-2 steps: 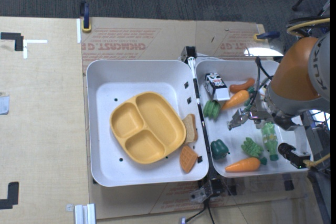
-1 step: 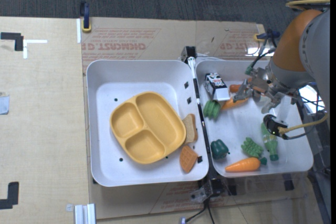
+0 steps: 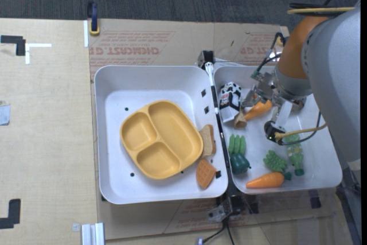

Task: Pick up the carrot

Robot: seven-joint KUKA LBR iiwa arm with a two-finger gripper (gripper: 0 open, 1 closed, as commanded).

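Gripper [image 3: 265, 101], in the right bin [image 3: 321, 172] toward its twelve o'clock wall: we see an orange carrot [image 3: 259, 109] between its fingers, tilted, leafless end pointing toward eight o'clock. We read the hand as clenched on that carrot, though the hold looks shallow.

Risks, as we judge them:
- The carrot sits askew in the grip — a lift may let it swivel and drop out.
- A tan piece [image 3: 240, 121] lies touching the carrot's lower tip; it may be dragged along or nudge the carrot loose.
- The black-and-white toy [image 3: 230, 94] is just beside at nine o'clock and could be knocked.

Count, right bin:
- Carrots: two — the held one, and a second carrot [image 3: 265, 181] lying flat at six o'clock.
- Green pea pod [image 3: 236, 144]: one.
- Dark green pepper-like piece [image 3: 238, 163]: one.
- Broccoli [image 3: 275, 161]: one.
- Pale green item [image 3: 295, 153] at four o'clock: one, too blurred to name.

Count, left bin [image 3: 109, 140]:
- Yellow divided plate [image 3: 160, 139]: one, three compartments.
- Bread slice [image 3: 207, 140]: one, at the plate's three o'clock.
- Orange waffle-like piece [image 3: 205, 174]: one, at five o'clock.
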